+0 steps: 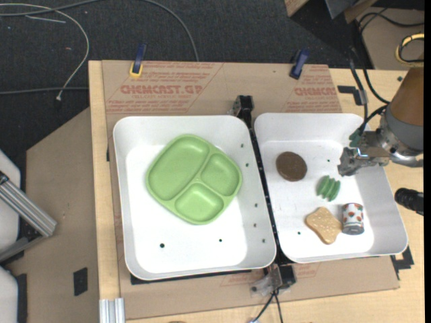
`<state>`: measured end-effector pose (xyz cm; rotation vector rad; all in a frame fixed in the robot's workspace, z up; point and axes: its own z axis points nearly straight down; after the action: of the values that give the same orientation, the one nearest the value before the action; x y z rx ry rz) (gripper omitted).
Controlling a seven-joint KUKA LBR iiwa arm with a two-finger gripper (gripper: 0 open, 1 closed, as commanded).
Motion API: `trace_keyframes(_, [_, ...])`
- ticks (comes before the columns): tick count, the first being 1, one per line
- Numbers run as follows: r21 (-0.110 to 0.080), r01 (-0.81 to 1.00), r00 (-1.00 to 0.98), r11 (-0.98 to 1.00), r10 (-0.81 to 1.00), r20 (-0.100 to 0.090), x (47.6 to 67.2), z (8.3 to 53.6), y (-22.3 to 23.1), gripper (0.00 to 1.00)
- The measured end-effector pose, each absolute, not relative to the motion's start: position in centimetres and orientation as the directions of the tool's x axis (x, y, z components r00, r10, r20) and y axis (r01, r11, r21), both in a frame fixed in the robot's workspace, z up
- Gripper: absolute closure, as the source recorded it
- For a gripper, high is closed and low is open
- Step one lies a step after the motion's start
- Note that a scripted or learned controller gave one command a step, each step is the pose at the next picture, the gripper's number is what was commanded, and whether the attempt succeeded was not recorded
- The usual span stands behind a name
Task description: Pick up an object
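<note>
Camera view: the metal hand (351,159) hangs low over the right white bin (296,130), wrist angled in from the right; its grip I cannot tell. Just below-left lies a small green ridged piece (328,188), long axis running up-down, slightly tilted.

The arm (409,116) reached in from the right, wrist angled down and leftward, its gripper (350,159) hanging low at mid-depth.

right bin (296,130): brown disc (291,166), green pod (329,188), tan biscuit (324,225), upright can (353,218)
</note>
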<state>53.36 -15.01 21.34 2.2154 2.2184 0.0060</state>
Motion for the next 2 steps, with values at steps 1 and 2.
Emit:
trace_keyframes(1, [0.005,1.000,-0.002,0.002,1.000,-0.001,53.4,25.7,-15.1,1.00])
trace_keyframes(2, [0.003,1.000,-0.001,0.001,1.000,-0.001,53.5,27.6,-15.1,1.00])
